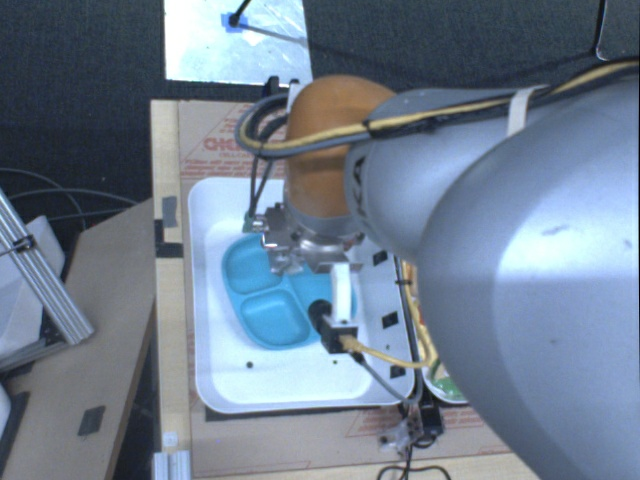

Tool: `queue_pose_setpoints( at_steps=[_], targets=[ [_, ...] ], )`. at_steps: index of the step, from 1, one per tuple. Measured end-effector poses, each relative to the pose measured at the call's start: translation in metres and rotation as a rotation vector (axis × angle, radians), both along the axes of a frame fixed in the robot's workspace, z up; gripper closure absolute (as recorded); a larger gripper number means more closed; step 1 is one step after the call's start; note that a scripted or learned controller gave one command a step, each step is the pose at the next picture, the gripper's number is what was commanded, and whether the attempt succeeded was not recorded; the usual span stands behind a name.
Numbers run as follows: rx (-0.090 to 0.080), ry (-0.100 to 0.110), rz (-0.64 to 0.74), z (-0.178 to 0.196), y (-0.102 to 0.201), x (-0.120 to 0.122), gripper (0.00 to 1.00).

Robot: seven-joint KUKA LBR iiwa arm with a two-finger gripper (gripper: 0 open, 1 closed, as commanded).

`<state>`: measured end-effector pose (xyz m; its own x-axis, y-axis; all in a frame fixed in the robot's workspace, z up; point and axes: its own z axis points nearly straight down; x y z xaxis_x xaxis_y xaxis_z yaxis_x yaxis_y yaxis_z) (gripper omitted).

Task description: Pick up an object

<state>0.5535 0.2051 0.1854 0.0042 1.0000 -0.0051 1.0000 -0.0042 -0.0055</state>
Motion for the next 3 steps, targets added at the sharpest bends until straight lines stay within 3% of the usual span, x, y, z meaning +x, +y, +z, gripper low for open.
queue_pose_setpoints(
  at_steps=[1, 2, 3],
  targets=[
    [0.009, -0.007, 0.012, 0.053, 0.032, -0.042, 1.00],
    [0.006, -0.010, 0.005, 0.055, 0.029, 0.011, 1.00],
    [0.007, -0.003, 0.010, 0.086, 0.030, -0.059, 1.00]
  ],
)
